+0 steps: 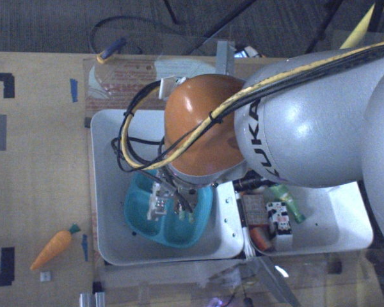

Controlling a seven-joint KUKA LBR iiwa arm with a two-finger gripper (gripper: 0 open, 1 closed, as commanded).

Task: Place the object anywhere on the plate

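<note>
A teal divided plate point(141, 213) lies in the left white bin point(105, 171), towards its front. My gripper point(170, 204) hangs right over the plate's middle, under the orange band of the wrist. The arm's bulk hides the back part of the plate and whatever is directly under the gripper. A small greenish patch point(182, 217) shows by the gripper over the plate; I cannot tell what it is.
The right bin point(345, 222) holds a green item point(285, 201), a dark red box point(253, 210), a white block point(280, 220) and a red-orange piece point(261, 238), all near its left wall. A toy carrot point(51, 249) lies on the bench left of the bins.
</note>
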